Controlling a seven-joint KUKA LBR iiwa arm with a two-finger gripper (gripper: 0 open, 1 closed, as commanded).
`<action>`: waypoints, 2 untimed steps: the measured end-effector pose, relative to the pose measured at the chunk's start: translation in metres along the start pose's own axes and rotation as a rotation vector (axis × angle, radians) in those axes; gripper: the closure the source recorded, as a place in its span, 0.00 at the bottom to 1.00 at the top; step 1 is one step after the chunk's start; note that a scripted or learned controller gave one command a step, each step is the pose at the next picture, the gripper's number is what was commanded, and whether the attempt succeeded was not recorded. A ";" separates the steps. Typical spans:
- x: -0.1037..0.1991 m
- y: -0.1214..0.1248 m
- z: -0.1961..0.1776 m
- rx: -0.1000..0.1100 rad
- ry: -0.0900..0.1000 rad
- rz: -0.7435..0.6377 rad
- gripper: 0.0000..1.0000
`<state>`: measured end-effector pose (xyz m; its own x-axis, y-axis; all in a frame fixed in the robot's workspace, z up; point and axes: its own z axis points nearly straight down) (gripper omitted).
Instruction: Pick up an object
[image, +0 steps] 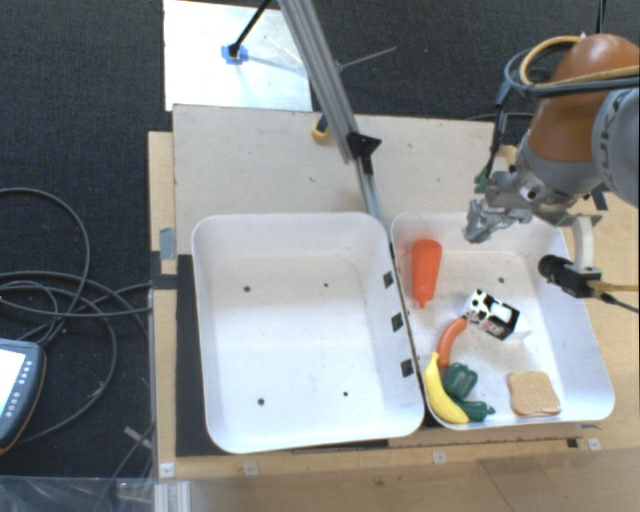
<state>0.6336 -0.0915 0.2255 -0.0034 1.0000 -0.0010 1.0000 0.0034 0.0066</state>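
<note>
My gripper (480, 225) hangs over the back edge of the right bin (590, 345), above and to the right of an orange carrot (426, 268). Nothing shows between its fingers. A small black-and-white box (492, 315) lies in the middle of that bin. Near the front lie a red-orange pepper (450, 338), a yellow banana (442, 392), a dark green pepper (464, 385) and a slice of brown bread (533, 393).
The left bin (215, 330) sits beside the right one. A grey metal pole (335, 95) slants down to the divide between the bins. Cables and a tablet (15, 385) lie on the dark floor at left.
</note>
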 end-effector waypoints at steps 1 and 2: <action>0.000 0.002 -0.039 0.000 0.000 -0.001 1.00; 0.053 -0.016 -0.025 0.008 0.003 -0.006 1.00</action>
<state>0.6170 -0.0388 0.2502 -0.0090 1.0000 0.0022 1.0000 0.0090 -0.0012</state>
